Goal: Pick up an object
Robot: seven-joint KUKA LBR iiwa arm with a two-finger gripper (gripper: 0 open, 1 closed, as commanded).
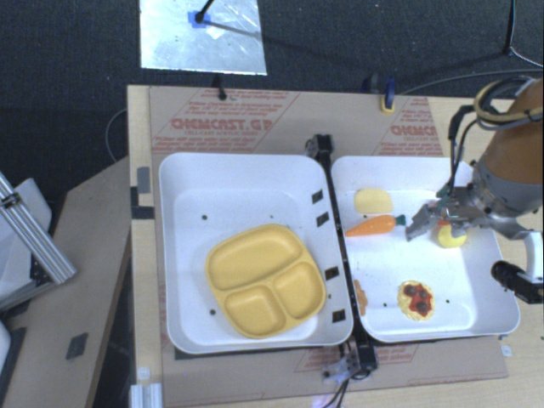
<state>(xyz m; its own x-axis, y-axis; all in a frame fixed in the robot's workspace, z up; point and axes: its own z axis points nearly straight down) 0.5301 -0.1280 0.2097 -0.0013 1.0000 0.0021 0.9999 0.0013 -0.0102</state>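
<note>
Arm: I am reaching in from the right, over the right bin.
Gripper: it is hanging low in the right bin; its fingers are pointing left, and I cannot tell how far they are opening or if anything is between them.
Yellow toy: it is lying just beside my gripper, on its right side, partly hidden.
Carrot: it is lying near the gripper, to the left.
Pale piece: it is sitting just above the carrot.
Pizza: it is lying at the front of the right bin, well apart from my gripper.
Tray: this yellow tray with three compartments is lying in the left bin.
Counter: it is carrying both bins side by side.
</note>
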